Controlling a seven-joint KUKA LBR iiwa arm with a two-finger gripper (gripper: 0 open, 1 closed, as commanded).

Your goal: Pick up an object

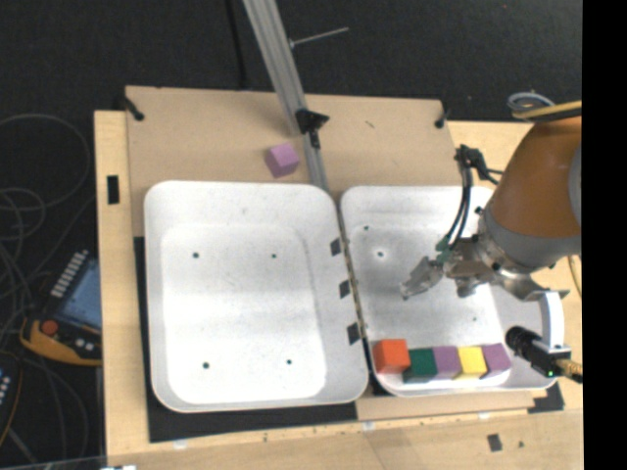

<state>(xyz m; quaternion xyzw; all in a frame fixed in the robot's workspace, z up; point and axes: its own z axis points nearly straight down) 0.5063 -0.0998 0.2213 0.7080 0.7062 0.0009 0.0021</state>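
Hovering over the middle of the right bin [392,213]: the claw [421,277], reaching in from the right on a grey arm [534,209] with an orange band. Impossible to tell whether spread or closed; nothing seen gripped. Lying along the bin's near wall, well apart from the claw: a tight row of blocks, orange block [393,354], green block [422,363], purple block [447,360], yellow block [472,360], another purple one at the end. Probably crowding the wall, leaving little room for a grasp. Sitting on the bench [196,135] beyond the left bin [245,292]: a stray purple cube [282,160], out of easy reach.
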